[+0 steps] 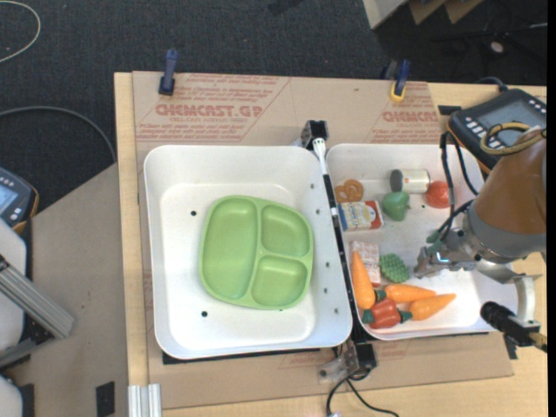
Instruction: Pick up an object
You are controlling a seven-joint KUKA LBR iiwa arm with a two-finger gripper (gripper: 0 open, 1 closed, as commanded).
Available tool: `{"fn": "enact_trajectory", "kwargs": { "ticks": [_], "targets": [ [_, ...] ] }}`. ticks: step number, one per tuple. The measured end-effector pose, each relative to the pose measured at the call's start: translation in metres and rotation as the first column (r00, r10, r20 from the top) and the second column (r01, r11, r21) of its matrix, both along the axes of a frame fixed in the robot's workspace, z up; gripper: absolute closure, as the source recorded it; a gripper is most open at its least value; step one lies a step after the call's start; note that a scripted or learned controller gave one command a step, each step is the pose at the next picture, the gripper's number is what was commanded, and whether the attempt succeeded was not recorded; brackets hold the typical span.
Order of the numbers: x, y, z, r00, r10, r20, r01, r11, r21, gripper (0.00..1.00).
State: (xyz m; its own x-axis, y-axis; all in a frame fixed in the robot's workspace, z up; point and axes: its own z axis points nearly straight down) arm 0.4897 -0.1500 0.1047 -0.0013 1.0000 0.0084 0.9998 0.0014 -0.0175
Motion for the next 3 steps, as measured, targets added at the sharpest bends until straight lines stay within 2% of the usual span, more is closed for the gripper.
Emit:
{"fn": "enact_trajectory", "kwargs": {
  "ticks": [1, 2, 3],
  "targets": [
    [0.027, 0.067, 0.131, 1.000, 0.008, 0.030, -0.008, 1.000, -0.007, 1.00],
    [-0.010, 0.001, 0.157, 1.000, -0.008, 0.022, 0.008, 1.000, -0.013, 1.00],
    [-0.012, -0.079, 0.162, 1.000, -0.008, 0.020, 0.008, 1.000, -0.015, 1.00]
  ]
}}
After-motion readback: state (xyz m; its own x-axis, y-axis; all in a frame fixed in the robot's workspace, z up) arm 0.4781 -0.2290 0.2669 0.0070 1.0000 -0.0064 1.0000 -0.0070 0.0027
